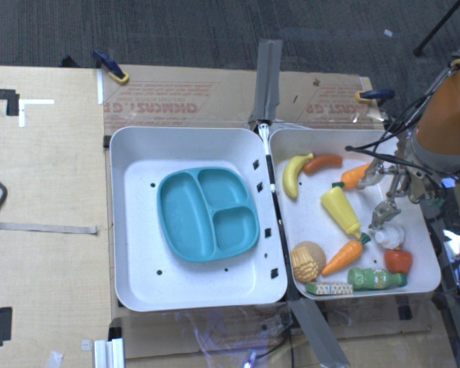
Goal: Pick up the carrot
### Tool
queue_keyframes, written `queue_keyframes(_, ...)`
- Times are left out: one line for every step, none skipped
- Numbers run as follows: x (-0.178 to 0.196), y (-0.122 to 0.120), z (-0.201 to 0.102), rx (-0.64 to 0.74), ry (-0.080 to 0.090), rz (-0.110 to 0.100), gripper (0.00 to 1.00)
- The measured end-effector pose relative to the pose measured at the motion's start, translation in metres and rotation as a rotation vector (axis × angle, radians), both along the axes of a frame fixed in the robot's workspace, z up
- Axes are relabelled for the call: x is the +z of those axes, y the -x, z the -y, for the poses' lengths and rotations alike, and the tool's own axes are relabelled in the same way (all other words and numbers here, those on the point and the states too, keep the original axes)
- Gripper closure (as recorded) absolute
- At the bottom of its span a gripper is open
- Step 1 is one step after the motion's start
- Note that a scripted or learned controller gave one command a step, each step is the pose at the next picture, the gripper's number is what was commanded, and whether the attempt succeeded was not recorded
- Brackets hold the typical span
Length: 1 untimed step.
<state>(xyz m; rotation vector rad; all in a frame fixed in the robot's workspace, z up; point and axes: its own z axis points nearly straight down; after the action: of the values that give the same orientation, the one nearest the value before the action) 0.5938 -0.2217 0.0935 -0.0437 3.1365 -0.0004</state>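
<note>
**Arm at the frame's right edge**

Grey, rounded arm [445, 140] with a broad orange band above the wrist. Thin black cables trailing leftward across it. Below, a metallic silver gripper [387, 205] of slim linkages, bare steel, small bolts

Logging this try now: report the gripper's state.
Gripper: cannot be told; it hangs over the right bin, right of the carrot, nothing visibly held.
</note>
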Motion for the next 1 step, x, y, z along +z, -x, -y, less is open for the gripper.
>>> queue_keyframes(0.0008, -0.0325, -0.0248, -0.219, 0.0, 0.003, 0.0)
